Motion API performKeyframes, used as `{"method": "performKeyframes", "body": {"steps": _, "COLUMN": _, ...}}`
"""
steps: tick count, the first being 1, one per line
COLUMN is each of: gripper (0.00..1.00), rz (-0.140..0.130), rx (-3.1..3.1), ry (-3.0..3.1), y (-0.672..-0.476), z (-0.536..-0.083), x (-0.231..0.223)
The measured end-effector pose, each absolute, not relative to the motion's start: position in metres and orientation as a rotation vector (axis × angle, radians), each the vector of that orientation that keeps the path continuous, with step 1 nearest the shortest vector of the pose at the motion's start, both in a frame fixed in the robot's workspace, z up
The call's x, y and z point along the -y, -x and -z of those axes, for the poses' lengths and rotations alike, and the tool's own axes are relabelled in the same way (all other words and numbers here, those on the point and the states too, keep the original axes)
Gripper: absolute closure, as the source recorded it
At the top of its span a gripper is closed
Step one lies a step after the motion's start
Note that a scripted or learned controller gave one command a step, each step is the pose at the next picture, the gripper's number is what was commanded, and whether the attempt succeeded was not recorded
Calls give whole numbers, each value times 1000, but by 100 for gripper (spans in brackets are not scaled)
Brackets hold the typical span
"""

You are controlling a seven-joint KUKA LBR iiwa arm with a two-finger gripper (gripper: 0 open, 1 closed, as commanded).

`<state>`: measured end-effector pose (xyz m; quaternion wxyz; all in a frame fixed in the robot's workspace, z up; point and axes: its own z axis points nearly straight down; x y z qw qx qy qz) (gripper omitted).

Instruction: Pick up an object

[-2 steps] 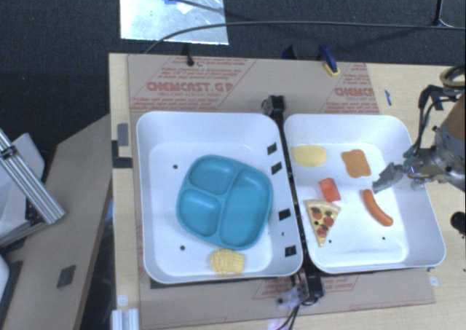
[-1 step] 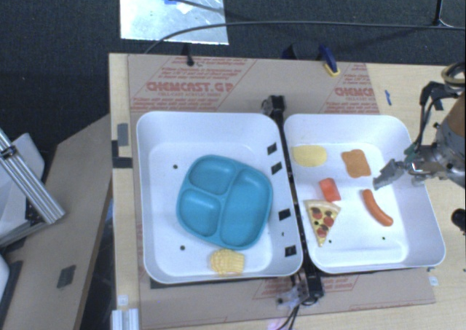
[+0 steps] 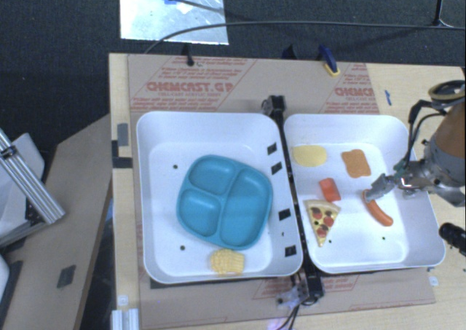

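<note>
The hot dog [image 3: 379, 212] is lying on the floor of the right bin [image 3: 364, 259], toward its right side. Its long axis is running on a slant, from upper left to lower right in the camera view. The gripper [image 3: 377, 191] is sitting right at its upper-left end; whether it is touching cannot be told. Whether the fingers are released or clenched cannot be told either, since they are blurring into one grey tip, and nothing is showing between them.

Left of the hot dog, a small red piece [image 3: 330, 189] is lying apart from it, and below that a pizza slice [image 3: 322, 218] is pointing its tip downward. Higher up, an orange piece [image 3: 356, 163] is resting near the gripper's far side, with a yellow oval [image 3: 310, 155] further left. None of these is crowding the hot dog.

The arm [image 3: 440, 165] is reaching in from the right over the bin's right wall, its wrist lying low and nearly level, the gripper pointing left.

In the left bin [image 3: 164, 139], a blue tray [image 3: 223, 202] is sitting mid-floor, and corn [image 3: 227, 261] is lying just below it. Both bins are resting on the counter [image 3: 218, 81], side by side.
</note>
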<state>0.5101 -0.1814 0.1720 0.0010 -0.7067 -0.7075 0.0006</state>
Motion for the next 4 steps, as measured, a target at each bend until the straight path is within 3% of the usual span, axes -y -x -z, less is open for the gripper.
{"method": "performKeyframes", "body": {"steps": 1, "gripper": 0, "rz": -3, "rx": 2220, "ry": 2218, "y": -504, "z": -111, "x": 180}}
{"method": "performKeyframes", "body": {"steps": 2, "gripper": 0, "rz": 1, "rx": 2222, "ry": 2221, "y": -504, "z": -83, "x": 180}}
{"method": "performKeyframes", "body": {"steps": 3, "gripper": 100, "rz": 4, "rx": 2224, "ry": 2222, "y": -506, "z": -96, "x": 180}}
{"method": "performKeyframes", "body": {"steps": 4, "gripper": 100, "rz": 5, "rx": 2231, "ry": 2219, "y": -511, "z": -150, "x": 170}}
